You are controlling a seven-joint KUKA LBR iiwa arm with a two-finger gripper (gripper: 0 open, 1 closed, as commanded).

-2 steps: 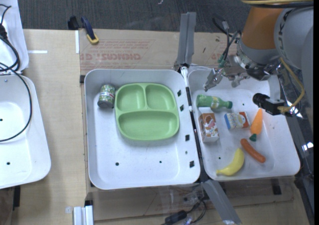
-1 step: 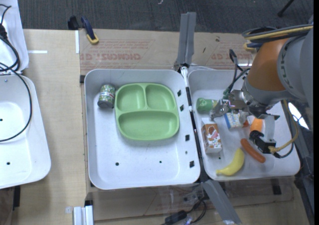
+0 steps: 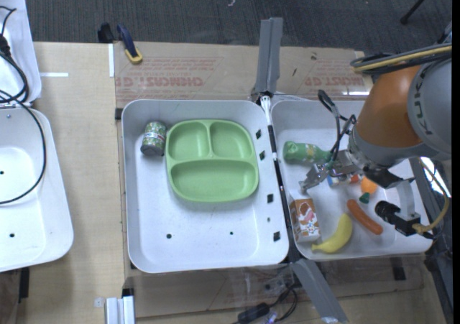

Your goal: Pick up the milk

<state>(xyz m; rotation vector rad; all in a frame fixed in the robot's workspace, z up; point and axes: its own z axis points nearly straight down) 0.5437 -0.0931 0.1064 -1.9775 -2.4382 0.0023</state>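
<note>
The milk [image 3: 305, 218] is a small brown and white carton lying flat near the front left corner of the right bin [image 3: 287, 120]. My gripper [image 3: 312, 177] hangs over the bin floor just behind the carton, between it and a green bottle [image 3: 302, 151]. It is open, with nothing between its fingers. The arm's orange band [image 3: 388, 110] rises to the right and hides part of the bin's back right.
A banana [image 3: 337, 236] lies right of the carton, beside a red sausage [image 3: 365, 217] and a small orange piece [image 3: 369, 186]. The left bin [image 3: 208, 247] holds a green divided plate [image 3: 212, 159] and a small can [image 3: 153, 138].
</note>
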